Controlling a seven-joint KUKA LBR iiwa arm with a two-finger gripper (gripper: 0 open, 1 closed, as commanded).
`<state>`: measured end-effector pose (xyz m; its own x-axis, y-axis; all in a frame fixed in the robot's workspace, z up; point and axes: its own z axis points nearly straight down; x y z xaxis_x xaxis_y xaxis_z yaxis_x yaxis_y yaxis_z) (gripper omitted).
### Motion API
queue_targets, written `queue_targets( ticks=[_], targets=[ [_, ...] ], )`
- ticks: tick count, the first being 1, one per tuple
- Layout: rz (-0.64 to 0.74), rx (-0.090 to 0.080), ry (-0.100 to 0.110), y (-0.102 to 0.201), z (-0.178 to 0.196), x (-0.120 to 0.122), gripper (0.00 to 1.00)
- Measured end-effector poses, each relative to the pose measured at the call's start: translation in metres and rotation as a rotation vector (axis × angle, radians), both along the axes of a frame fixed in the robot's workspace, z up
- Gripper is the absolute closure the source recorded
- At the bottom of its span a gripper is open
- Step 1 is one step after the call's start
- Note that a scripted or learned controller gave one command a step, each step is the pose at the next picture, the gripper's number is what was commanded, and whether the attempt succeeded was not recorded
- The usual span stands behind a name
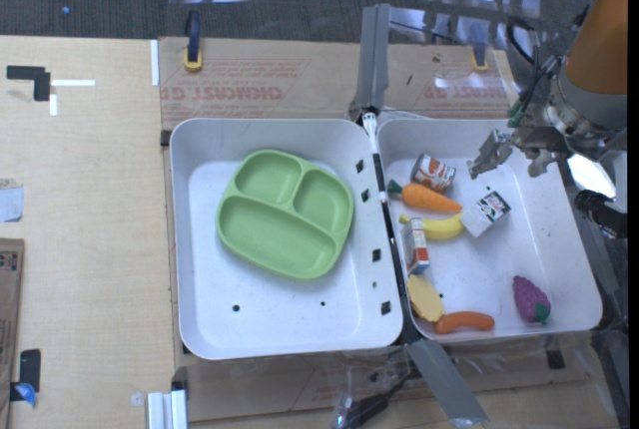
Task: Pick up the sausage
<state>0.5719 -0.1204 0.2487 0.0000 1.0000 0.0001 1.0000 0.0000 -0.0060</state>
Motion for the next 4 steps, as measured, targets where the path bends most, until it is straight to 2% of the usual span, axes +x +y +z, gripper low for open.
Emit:
queue_targets(
  ticks=[1,2,3,4],
  targets=[
    [0.019,0.000,0.001,0.023,-0.090,-0.049,0.00],
    [0.045,0.000,-0.003,0.002,-0.054,-0.034,0.00],
    [-0.062,0.000,-0.001,0.026,-0.160,-0.066,0.00],
    [-0.009,0.000,-0.002,-0.007,-0.098,-0.095,0.00]
  ],
)
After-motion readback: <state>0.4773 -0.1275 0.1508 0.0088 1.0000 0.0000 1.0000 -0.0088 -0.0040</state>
